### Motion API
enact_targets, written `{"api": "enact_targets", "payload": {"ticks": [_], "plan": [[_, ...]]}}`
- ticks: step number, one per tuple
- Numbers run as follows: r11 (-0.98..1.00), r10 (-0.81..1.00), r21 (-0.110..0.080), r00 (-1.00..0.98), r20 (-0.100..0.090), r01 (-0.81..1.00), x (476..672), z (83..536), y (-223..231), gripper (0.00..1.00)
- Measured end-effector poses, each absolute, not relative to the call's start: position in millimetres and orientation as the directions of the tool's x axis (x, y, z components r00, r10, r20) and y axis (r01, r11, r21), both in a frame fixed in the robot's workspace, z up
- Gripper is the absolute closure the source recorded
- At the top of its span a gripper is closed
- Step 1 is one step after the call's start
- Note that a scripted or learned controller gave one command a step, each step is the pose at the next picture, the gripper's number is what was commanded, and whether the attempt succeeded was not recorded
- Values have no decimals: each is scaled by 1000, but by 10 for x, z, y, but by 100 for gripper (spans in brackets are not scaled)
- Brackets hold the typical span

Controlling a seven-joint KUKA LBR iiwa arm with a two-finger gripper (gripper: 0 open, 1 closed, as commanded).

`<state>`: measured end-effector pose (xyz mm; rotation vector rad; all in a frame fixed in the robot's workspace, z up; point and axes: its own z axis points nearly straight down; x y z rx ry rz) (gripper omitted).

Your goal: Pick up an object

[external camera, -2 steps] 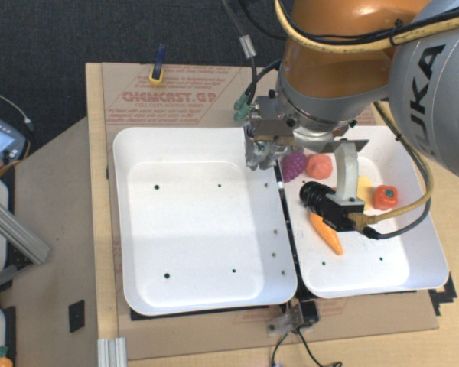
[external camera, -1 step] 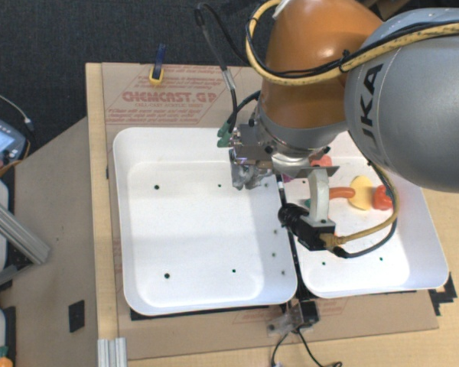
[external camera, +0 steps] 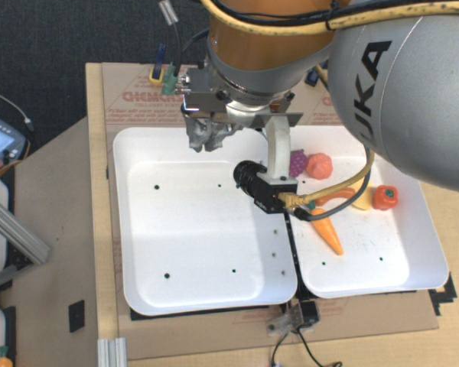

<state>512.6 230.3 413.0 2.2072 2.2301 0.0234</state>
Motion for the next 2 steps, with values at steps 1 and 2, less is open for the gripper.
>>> {"api": "enact_targets", "payload": {"ticks": [1,2], "plan": [[3,1000,4,-3,0,1000,5128,4169,2254,100],[-4,1000,-5,4,-4,1000,6158,2850,2132,100]]}}
